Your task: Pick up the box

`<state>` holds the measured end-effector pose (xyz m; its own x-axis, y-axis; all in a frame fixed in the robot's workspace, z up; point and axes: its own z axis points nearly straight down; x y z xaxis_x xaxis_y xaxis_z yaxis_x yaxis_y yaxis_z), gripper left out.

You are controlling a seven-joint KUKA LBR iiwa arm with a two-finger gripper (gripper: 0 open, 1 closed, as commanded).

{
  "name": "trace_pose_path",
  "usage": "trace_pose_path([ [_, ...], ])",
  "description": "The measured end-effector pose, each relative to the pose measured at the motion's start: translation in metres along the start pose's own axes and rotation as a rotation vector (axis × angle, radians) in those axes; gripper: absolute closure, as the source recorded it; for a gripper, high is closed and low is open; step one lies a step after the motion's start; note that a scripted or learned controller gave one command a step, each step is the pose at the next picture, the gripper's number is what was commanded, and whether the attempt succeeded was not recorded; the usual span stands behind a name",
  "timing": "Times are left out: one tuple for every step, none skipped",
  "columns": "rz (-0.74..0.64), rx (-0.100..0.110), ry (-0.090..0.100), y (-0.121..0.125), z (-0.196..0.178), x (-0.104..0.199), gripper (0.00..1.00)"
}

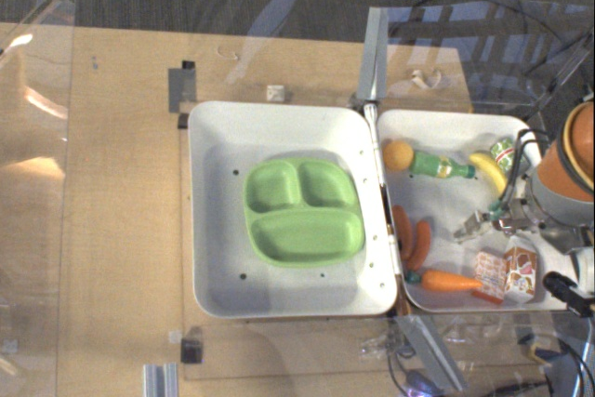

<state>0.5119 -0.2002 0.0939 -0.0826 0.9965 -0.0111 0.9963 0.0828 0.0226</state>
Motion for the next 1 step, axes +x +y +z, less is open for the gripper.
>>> trace_pose_path([
  [0.228, -0.008, -0.003, -0.0115, -0.0013, 0.0504, 0.0],
])
